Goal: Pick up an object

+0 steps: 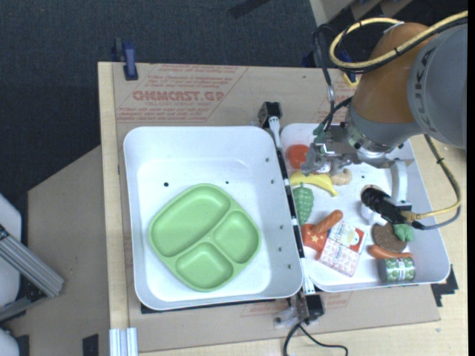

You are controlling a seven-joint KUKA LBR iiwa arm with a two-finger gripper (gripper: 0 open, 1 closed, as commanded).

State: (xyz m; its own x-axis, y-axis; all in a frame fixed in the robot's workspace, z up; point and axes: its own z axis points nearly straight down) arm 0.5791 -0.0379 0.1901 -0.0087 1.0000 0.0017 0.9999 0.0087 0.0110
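I find gripper (326,156) low over right bin (430,228); cannot tell its state. Banana (315,182) just beneath, touching corn (303,202). Judged light, stiff, slippery toy; grasp across curved middle.

Grey arm (415,73) reaches in, claw (326,154) lowered.

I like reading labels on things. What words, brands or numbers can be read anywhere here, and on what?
"CHEMCAST G.P": large red print on the brown protective sheet covering the bench, above the left bin.
Smaller red lines around that word: too blurred to read.
Red-and-white packet in the right bin: print too small to read.
Green can: label unreadable.
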